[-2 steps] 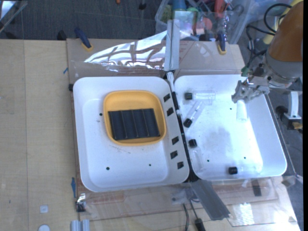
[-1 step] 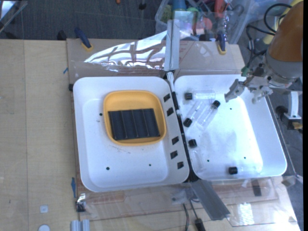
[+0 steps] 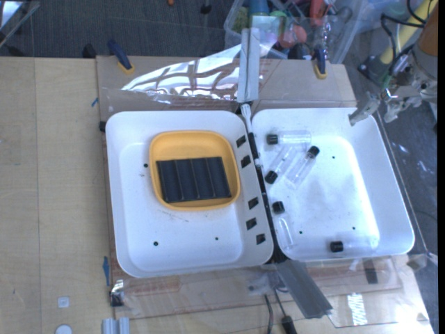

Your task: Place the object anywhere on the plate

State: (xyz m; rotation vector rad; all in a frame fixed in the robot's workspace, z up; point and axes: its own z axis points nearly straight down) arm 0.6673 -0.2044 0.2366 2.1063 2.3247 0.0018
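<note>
Gripper (image 3: 361,113) hangs above right bin's (image 3: 389,186) far rim, holding nothing; finger state unclear. Clear vials (image 3: 295,160) lie inside right bin; yellow plate (image 3: 195,145) left of it. Step: pre-grasp. Next: descend onto vial.

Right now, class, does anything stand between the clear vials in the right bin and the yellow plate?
Yes. The raised rims where the two bins meet, lined with small black tabs, run between the vials and the yellow plate. A black ribbed slab also covers most of the plate's middle.
</note>
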